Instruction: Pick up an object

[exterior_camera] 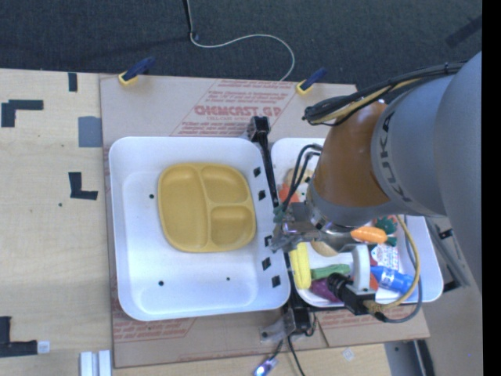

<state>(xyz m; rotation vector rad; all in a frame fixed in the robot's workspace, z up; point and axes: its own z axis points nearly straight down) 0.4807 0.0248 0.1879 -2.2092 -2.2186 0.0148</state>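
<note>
Arm over the right bin (435, 284), above a heap of toy food.

Nearest in the right bin, the corn (300, 265) lies by the bin's left wall, its long axis running near to far. Beside it lie a purple piece (323, 289), a green piece (332, 272), a blue-and-red tube (390, 277) and a carrot (369, 234). The gripper (291, 227) hangs just beyond the corn; whether its jaws are parted cannot be told. Left of the right bin, the left bin (129, 233) holds a yellow tray (207, 207). Both bins rest on cardboard (227, 112) on a wooden bench (39, 257), with dark carpet (94, 14) farthest.
</note>
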